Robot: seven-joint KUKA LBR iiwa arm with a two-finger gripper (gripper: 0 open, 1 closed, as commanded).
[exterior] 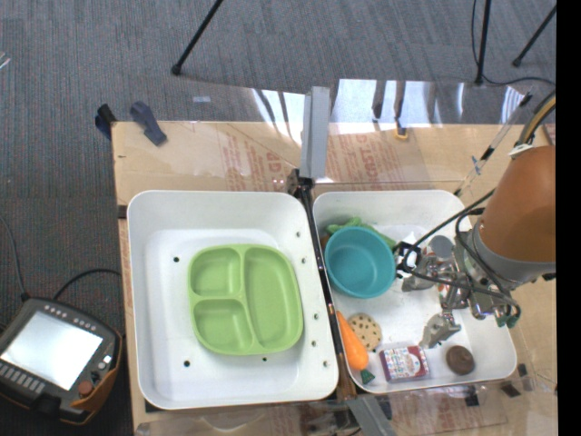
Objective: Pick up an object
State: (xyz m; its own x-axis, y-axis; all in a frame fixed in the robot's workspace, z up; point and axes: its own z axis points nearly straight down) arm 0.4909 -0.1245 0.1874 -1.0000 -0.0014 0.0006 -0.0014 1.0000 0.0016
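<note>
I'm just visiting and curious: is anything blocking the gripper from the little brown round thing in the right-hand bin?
Nothing visible does. The gripper hangs over the right bin, and the brown round piece lies just below it on bare bin floor. The small red packet sits beside it to the left, apart, not in between.

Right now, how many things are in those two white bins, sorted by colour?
Green: 2, the divided plate in the left bin, and something green half hidden behind the bowl
Teal: 1, the bowl
Orange: 1, the carrot
Brown or tan: 2, the cookie and a dark round piece
Pink: 1, the small box
Total: 7
</note>
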